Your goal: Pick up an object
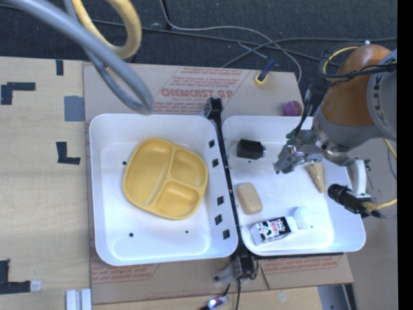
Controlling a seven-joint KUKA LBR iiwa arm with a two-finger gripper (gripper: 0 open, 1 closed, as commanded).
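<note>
My gripper [286,162] hangs over the upper middle of the right bin [348,241], above bare bin floor. A black block [250,149] lies just left of it. A tan bar-shaped piece [249,197] rests lower left of it, near the divider. A black-and-white carton with a white cap [279,227] lies on its side at the bin's front. A tan cone [315,175] lies right of the gripper, partly under the arm. Nothing shows between the fingers.
A yellow divided plate [166,178] lies in the left bin [106,192]. A purple item [292,108] and a yellow-blue item [264,74] sit on the cardboard behind the right bin. Cables and a grey hose run across the back.
</note>
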